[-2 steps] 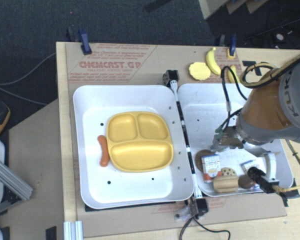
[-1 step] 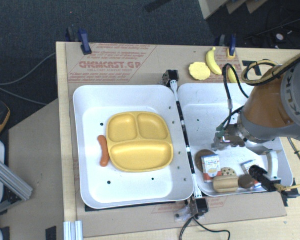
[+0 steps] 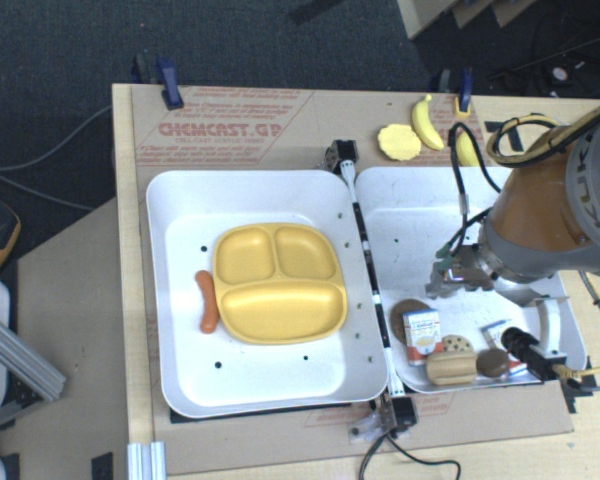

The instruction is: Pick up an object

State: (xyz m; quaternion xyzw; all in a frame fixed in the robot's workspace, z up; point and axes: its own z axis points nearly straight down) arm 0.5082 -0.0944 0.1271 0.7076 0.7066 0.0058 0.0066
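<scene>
My gripper (image 3: 448, 276) hangs low in the right bin (image 3: 405, 208), left of its middle, under the grey arm with its orange band. Just below it, in the bin's front left corner, lie a brown round piece (image 3: 408, 312), a small white and orange carton (image 3: 421, 329), a speckled cookie (image 3: 458, 345), a tan roll (image 3: 450, 369) and a dark brown lump (image 3: 493, 363). Nothing shows between the gripper and these items.
The left bin (image 3: 175, 268) holds a yellow divided plate (image 3: 277, 283) with an orange sausage (image 3: 208, 301) along its left side. On the bench behind the right bin lie a banana (image 3: 427, 123) and a yellow lumpy piece (image 3: 399, 142).
</scene>
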